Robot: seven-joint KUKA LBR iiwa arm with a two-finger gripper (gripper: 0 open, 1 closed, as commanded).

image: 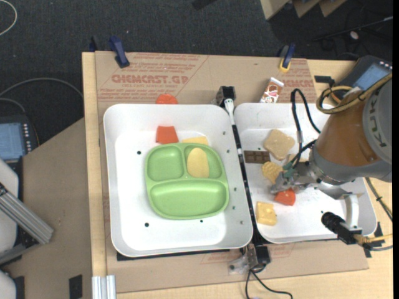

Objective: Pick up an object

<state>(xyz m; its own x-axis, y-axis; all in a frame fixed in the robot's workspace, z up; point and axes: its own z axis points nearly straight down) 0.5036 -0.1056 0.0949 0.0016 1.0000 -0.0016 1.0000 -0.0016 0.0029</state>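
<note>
Red piece, small and round, lies near the middle of the right bin and looks like the object the arm is going for.

Nearest in that bin is a yellow wedge, just left of the red piece and a little nearer. The gripper hangs low right behind the red piece, very close to it or touching; the view does not settle which. Nor can I tell whether the gripper is open or closed, since the wrist covers it from above. Nothing can be seen held in it.

Just left of the gripper is a yellow lump. Farther back a brown bar lies against the bin's left wall, and a tan bread piece sits beyond that. On the bench past the bin stands a small carton.

The left bin holds a green plate with a pale yellow piece in its far right compartment and a red block at its far edge.

By my reading this is the reach-and-grasp step, with nothing lifted yet. The next move calls for centring over the red piece, closing on it alone and lifting straight up. A round piece may roll out, and the yellow lump and wedge are close enough to get nudged.
</note>
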